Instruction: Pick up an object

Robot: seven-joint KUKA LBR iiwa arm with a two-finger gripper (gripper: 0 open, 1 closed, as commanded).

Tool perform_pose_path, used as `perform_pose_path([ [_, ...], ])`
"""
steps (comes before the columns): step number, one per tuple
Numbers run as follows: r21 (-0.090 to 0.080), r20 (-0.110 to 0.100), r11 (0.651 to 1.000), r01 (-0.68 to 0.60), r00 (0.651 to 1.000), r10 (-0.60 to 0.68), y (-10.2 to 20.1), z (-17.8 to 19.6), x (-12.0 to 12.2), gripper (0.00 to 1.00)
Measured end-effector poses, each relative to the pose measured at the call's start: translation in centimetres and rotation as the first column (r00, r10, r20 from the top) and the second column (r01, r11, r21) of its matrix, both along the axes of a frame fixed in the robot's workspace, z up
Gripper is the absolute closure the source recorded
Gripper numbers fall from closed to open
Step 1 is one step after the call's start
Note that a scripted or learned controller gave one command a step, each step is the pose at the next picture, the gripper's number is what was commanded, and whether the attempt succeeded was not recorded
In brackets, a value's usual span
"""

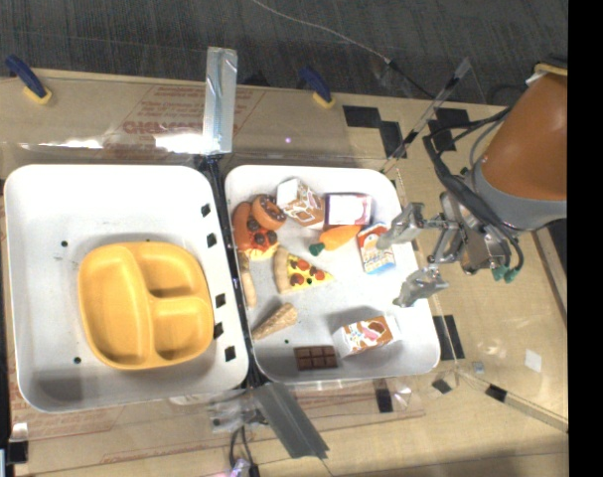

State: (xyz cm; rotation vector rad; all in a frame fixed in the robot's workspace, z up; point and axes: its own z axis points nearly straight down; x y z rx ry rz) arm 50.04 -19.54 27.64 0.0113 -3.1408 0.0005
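1. The gripper (412,256) sits over the right rim of the right bin (420,351), jaws spread wide with nothing between them. One finger points toward the small carton (376,249), the other hangs lower along the rim. My guess is it's lined up at the bin's edge to go for whatever's nearest.
2. All the pickable stuff is in the right bin: a pizza slice (303,271), a chocolate bar (315,357) by the front wall, a wedge of bread or sandwich (274,319), a second little carton (366,334), a pink-edged box (347,209) and an orange carrot-ish thing (338,238). They're scattered loose, so probably dumped in to be grabbed at random.
3. The left bin (33,197) holds a yellow divided tray (147,303), lying flat, well apart from the gripper.
4. Hard to make out: the round orange-brown item (256,222) near the divider could be a pumpkin or a bun, can't tell. Labels on the cartons are unreadable. The arm (525,152) is cut off at the right, and cables clutter the wrist.
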Motion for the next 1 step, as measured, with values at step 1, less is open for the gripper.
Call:
perform_pose_path([
  [1,-0.004,0.016,1.000,0.001,1.000,-0.001,-1.41,-15.43,0.12,0.00],
])
